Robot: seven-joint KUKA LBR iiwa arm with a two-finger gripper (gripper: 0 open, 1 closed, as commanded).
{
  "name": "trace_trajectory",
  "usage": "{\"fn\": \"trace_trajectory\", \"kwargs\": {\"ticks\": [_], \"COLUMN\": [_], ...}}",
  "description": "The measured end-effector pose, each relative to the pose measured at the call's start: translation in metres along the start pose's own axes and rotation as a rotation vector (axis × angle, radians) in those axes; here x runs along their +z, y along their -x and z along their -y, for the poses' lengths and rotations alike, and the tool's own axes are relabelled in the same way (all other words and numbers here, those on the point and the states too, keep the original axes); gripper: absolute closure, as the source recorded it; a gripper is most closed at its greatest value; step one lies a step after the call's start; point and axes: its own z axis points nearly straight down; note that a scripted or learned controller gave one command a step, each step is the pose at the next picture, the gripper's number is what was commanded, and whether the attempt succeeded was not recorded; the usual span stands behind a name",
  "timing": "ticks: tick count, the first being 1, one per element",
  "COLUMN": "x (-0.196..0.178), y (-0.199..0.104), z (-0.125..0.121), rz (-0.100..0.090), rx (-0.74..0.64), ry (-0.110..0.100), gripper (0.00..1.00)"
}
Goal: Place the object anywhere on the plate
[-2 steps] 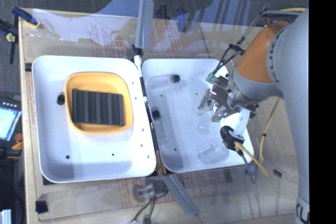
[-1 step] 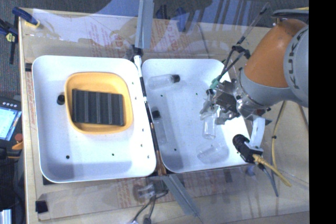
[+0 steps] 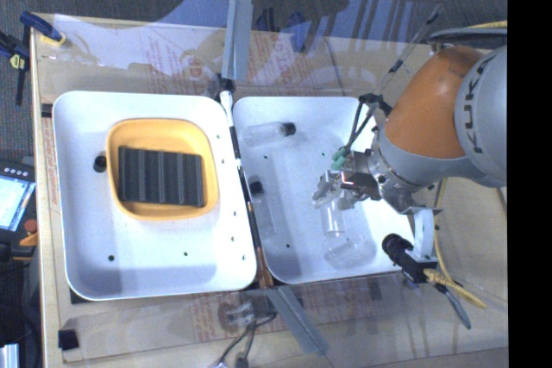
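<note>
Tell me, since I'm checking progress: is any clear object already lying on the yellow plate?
No. The yellow plate in the left bin carries just a dark ribbed insert; the clear vial lies in the right bin.

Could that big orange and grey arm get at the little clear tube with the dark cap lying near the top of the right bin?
Probably yes. The clear tube lies by itself in the right bin, nothing over it, and the gripper hangs over that same bin, close by.
</note>
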Motion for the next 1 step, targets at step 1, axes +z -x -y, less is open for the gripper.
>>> {"fn": "trace_trajectory", "kwargs": {"ticks": [1], "x": [0.0161], "y": [-0.0423], "z": [0.0067], "rz": [0.0], "rx": [-0.265], "ry": [0.0], "gripper": [1.0]}}
